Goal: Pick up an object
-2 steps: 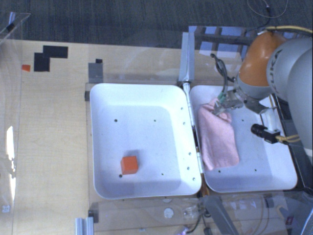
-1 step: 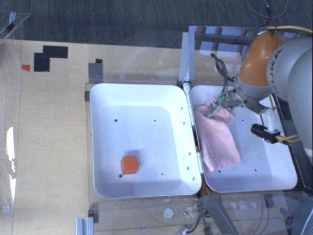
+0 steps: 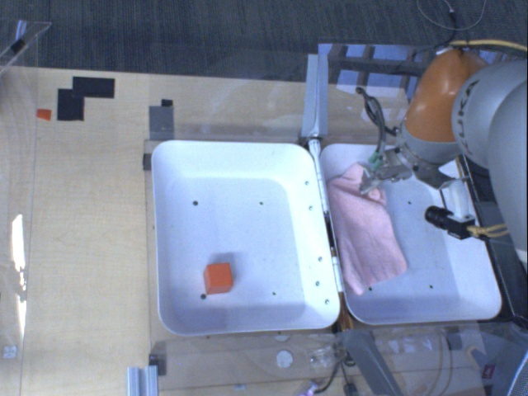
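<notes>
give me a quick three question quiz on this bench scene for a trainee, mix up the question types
1. True or false: the orange block lies in the same bin as the pink cloth.
2. Multiple choice: the gripper is over which part of the cloth? A) its far end, B) its near end, C) not over the cloth at all.
3. Fill in: the arm with the orange band hangs over the ____ bin as the camera sees it.

Key:
1. False. The block is in the left bin; the cloth is in the right bin.
2. A.
3. Right.
</notes>
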Action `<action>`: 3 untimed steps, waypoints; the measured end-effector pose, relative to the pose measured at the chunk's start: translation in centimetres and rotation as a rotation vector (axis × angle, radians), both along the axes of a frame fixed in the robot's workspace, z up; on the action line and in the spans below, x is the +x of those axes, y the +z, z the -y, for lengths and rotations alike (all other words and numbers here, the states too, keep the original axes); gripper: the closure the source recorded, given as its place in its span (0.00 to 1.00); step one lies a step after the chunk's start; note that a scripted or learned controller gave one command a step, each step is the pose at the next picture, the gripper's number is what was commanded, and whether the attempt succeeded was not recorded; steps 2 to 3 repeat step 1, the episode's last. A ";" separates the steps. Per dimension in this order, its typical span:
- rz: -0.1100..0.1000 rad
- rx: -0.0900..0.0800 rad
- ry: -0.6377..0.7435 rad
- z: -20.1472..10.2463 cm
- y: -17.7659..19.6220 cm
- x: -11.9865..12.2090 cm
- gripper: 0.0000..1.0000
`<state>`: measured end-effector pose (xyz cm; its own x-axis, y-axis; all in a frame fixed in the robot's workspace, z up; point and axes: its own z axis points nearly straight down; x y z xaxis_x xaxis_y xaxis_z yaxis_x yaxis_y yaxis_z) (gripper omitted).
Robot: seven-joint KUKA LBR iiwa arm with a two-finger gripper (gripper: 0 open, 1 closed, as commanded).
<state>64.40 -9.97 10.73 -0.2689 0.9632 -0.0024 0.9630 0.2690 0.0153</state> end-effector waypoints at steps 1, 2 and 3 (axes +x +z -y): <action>-0.011 -0.003 0.089 -6.8 7.7 2.6 1.00; -0.011 -0.003 0.089 -6.8 7.7 2.6 1.00; -0.011 -0.003 0.089 -6.8 7.7 2.6 1.00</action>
